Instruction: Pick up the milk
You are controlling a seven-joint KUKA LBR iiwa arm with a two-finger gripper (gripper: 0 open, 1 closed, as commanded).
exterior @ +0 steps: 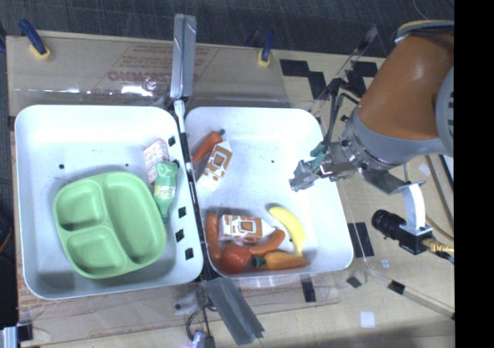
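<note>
A small white carton with orange print (218, 163), which looks like the milk, lies in the right bin (255, 119) near its left wall, beside an orange carrot (204, 146). A similar white and orange carton (241, 227) lies at the front of that bin among other food. My gripper (306, 177) hangs over the right part of the right bin, well to the right of both cartons and apart from them. Nothing shows in it.
A banana (288, 228), a red tomato (235, 258) and orange sausage-like pieces (282, 261) crowd the right bin's front. The left bin (46, 119) holds a green divided plate (108, 223), a green bottle (165, 186) and a pink carton (155, 156). The arm's orange band (409, 80) rises at the right.
</note>
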